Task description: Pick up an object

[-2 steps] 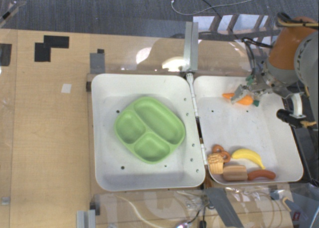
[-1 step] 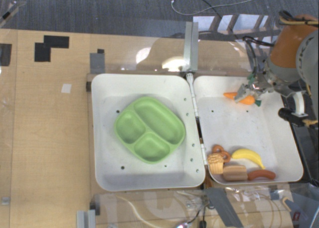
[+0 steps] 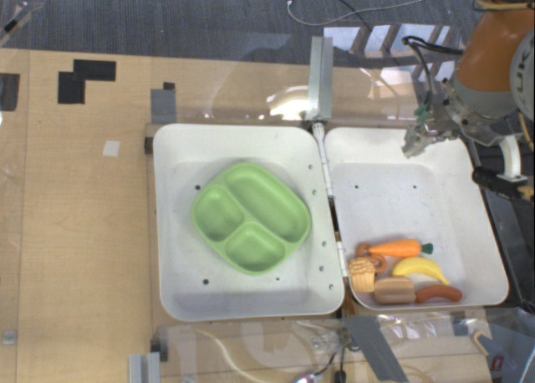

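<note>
Your pincer [image 3: 415, 144] hangs over the right bin's [image 3: 418, 197] far edge; I can't tell its state. The toys sit well apart from it, heaped in that bin's near corner: carrot [image 3: 394, 248], banana [image 3: 420, 269], sausage [image 3: 438, 293], all smooth, rounded plastic. Touching neighbours could make a grab slip or snag two. Left of that bin lies a glossy green tray [image 3: 251, 217]

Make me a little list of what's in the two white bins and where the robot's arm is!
left bin: shallow white bin holding a green plastic plate with three compartments
right bin: shallow white bin with toy food bunched in its near corner
toy food: orange plastic carrot, yellow plastic banana, reddish toy sausage, brown toy bread roll, tan ridged toy pastry
end effector: over the right bin's far edge, apart from the food, holding nothing
</note>
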You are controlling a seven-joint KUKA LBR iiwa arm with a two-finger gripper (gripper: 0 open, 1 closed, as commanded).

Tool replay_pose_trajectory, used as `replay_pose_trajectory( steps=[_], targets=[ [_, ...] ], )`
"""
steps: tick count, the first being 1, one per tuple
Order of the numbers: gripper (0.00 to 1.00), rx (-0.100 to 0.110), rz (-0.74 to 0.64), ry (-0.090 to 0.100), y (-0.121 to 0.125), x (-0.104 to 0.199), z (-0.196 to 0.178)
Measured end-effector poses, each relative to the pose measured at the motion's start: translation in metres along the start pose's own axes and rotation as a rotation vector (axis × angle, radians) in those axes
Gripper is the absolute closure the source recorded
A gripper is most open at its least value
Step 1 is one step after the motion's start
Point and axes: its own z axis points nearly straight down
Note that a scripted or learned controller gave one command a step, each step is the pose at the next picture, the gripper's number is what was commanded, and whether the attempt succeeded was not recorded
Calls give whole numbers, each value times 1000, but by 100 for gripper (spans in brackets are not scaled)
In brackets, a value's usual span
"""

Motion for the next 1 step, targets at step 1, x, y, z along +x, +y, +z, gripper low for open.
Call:
replay_pose_trajectory(
  steps=[1],
  targets=[
    [100, 1, 132, -1, -8, -19, -60]
  ],
)
